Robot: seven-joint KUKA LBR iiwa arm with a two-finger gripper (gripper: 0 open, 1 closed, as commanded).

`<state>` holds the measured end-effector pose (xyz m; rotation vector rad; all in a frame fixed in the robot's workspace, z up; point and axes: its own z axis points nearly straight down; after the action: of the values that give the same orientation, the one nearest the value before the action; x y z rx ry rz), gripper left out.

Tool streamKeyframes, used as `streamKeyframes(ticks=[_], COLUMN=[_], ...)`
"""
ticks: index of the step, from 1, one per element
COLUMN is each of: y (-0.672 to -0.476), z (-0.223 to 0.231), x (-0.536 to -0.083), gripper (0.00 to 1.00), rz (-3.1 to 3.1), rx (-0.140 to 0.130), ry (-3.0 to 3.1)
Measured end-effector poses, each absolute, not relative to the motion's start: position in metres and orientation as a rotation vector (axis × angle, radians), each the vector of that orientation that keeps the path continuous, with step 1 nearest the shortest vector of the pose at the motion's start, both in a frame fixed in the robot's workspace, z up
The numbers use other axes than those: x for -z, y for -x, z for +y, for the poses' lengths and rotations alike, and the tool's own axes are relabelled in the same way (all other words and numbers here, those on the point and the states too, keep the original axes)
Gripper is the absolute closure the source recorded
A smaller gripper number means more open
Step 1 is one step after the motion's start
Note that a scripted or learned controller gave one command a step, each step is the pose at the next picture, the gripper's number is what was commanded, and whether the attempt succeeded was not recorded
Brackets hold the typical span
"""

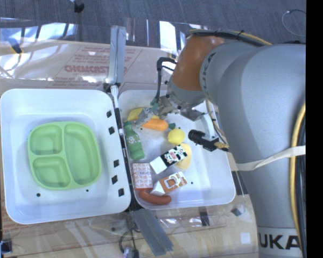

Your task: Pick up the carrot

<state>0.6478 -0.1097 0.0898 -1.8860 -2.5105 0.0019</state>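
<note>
The carrot [155,124] is orange with a small green tip and lies on its side near the back of the right bin [218,190]. My gripper [155,112] hangs low over the bin's back edge, right above the carrot and close to it or touching it. The grey arm with its orange band [196,63] reaches in from the right and hides the bin's back right corner. I see nothing lifted off the bin floor.
Around the carrot lie a yellow fruit [134,113], a green bottle [133,141], a lemon [176,136], a cow-patterned carton [174,156], a red-and-white packet [142,175], an orange box [172,181] and a sausage [155,198]. The left bin [11,198] holds a green divided plate [64,155].
</note>
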Motion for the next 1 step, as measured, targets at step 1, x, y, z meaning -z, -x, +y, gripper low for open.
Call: streamKeyframes(ticks=[1], y=[-0.6548], z=[-0.1384], x=[-0.0915], gripper=[0.00], rz=[-2.403], rx=[0.000], ry=[2.026])
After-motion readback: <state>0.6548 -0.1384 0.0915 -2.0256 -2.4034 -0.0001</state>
